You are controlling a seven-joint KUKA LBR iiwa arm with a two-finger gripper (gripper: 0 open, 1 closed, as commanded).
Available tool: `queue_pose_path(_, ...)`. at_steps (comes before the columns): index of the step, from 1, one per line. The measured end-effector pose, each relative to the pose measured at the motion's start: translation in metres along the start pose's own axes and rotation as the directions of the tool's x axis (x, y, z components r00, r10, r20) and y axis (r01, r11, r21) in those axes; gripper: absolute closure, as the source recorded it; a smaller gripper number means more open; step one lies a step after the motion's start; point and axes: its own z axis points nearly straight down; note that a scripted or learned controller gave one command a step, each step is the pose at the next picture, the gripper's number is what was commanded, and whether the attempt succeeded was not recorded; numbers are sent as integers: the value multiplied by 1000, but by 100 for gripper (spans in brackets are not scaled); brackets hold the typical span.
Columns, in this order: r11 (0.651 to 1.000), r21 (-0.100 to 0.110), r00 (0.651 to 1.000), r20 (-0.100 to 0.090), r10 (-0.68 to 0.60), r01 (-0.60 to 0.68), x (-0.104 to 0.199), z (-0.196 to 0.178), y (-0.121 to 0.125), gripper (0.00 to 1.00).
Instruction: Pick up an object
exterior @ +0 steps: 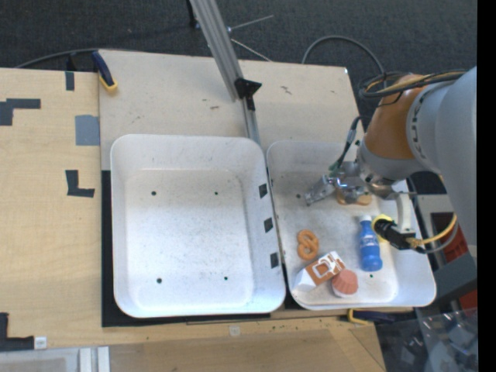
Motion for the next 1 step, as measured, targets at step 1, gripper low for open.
queue_pose_path(1,1000,-2,1000,-2,-1,1,1,-13,1,100)
